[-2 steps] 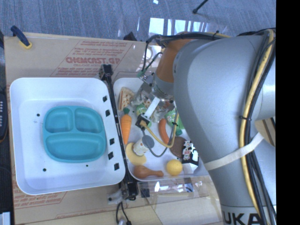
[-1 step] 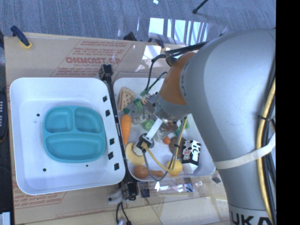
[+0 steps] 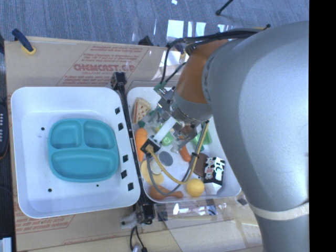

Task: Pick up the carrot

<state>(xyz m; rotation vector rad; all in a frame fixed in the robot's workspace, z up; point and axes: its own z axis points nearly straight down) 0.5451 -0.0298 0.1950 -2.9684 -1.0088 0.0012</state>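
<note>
Blue-grey carpet fills the top of the frame; below it we see a table [image 3: 42, 51] covered in brown printed cardboard, carrying two shallow bins. At left, the left white bin [image 3: 21, 140] holds a teal divided plastic plate [image 3: 81, 148]. In the right white bin [image 3: 135, 95], the orange tapered carrot [image 3: 140, 140] lies along the left wall, near the frame's middle. The grey arm's hand [image 3: 179, 131] hangs over that bin's clutter, just right of the carrot; we cannot tell whether it is apart or together.
</note>
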